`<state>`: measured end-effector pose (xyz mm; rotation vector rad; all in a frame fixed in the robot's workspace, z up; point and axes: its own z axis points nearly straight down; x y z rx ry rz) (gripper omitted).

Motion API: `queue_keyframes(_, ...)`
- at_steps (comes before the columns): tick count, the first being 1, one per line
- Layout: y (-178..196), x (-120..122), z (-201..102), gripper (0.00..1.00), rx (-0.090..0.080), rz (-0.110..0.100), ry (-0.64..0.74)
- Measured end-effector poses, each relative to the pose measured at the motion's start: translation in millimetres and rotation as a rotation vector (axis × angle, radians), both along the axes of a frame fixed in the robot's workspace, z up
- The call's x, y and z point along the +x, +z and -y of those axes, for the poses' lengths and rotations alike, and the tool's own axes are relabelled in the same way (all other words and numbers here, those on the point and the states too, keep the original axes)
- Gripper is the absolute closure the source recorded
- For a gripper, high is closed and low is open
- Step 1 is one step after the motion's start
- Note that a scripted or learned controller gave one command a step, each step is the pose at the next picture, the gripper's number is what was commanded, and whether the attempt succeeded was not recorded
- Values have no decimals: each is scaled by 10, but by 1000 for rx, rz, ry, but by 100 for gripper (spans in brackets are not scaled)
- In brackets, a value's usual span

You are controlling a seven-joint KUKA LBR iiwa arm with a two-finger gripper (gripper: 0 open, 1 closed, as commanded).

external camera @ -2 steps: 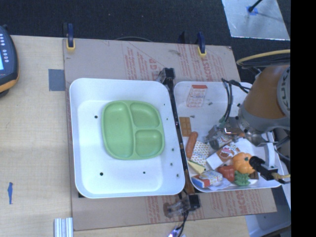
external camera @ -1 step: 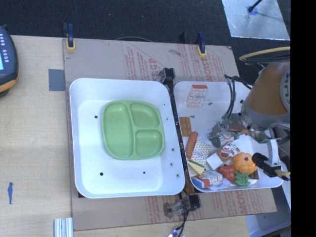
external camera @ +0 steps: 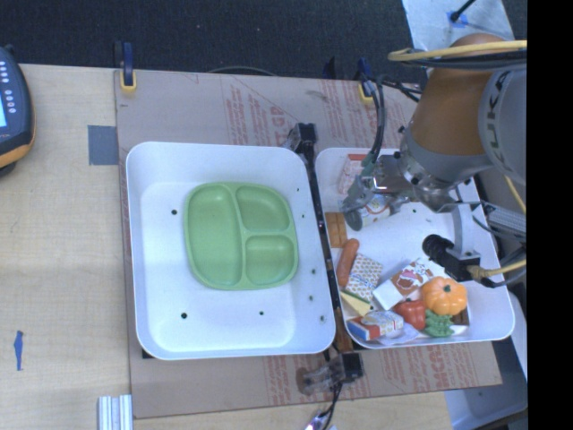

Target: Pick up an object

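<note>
Two shallow white bins are shown side by side on a cardboard-covered bench. The left bin carries a green divided plate near its middle; the right bin carries a heap of toy food crowded toward its 6 o'clock side. The arm is seen entering from 3 o'clock, and the gripper is seen low over the right bin's 10 to 11 o'clock corner, beside a small packet with red print. Whether the gripper is released or clenched cannot be told, since it is blurred and merges with the items beneath it; nothing is seen to be grasped. No particular object is named by the task, so the candidates are taken to be the heap: an orange pumpkin at about 4 o'clock, touching a red tomato-like piece and a green leafy piece; a reddish sausage lying along the 9 o'clock wall; a blue-and-white patterned packet just beside it; and a yellow wedge below. All are judged to be light, hollow plastic or card, stiff rather than soft, and not fragile. The pumpkin is judged smooth and rounded, hence liable to slip, and would best be taken across its widest girth. The sausage is judged the easier hold, to be taken across its narrow middle, though the wall close beside it may obstruct one finger. Flat packets are judged awkward, as little edge is offered.
</note>
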<state>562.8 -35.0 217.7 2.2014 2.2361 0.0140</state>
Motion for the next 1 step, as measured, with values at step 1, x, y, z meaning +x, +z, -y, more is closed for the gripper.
queue_keyframes(1,369,-29,-526,100,-2,-7,-6)
